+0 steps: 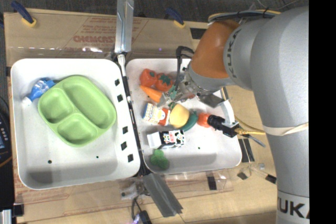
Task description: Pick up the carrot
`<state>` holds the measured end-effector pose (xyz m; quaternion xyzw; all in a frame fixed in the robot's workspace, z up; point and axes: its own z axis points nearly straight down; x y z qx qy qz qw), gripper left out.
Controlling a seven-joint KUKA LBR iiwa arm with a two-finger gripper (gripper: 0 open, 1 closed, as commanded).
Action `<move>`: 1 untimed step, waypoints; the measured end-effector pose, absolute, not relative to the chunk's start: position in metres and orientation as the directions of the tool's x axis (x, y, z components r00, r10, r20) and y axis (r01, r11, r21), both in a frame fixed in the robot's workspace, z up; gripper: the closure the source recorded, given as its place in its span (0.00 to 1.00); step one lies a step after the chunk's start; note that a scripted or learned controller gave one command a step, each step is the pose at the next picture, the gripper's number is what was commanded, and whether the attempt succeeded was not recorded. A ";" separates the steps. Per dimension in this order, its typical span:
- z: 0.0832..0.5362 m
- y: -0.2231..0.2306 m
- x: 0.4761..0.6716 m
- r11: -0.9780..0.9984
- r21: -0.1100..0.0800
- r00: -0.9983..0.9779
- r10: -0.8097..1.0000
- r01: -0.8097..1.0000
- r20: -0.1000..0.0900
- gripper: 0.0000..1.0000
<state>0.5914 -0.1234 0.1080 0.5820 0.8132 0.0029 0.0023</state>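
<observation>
My tool, whose grip state I cannot tell, hovers just right of the carrot in the right bin, upper middle of frame; I should straddle it squarely, clear of the neighbouring toys.

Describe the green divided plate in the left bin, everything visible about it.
The green plate is a light lime tray that looks like matte plastic, with rounded corners and three compartments: one large one on its upper right and two smaller ones. All three look bare. It lies flat but turned at an angle in the left bin, toward the bin's upper middle. Its upper left edge lies against or over a blue object.
</observation>
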 end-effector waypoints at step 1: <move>0.085 -0.102 0.645 0.313 -0.049 -0.312 0.950 0.949 0.022 1.00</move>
